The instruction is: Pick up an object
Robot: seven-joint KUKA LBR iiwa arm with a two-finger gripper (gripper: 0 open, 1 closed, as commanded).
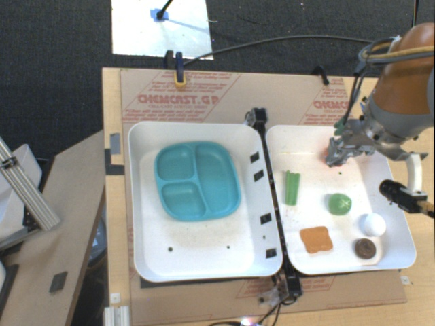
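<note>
Item: gripper (335, 156), finger state we could not tell, over right bin (408, 250) far side. We logged green block (291, 187) nearest, lower-left, long axis near-to-far.

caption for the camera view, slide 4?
Gripper low over right bin, five small objects nearby; teal tray in left bin.

We see the arm (408, 80) cut off by the right edge; the end effector (338, 153) is too small and blurred to read its grip.
</note>
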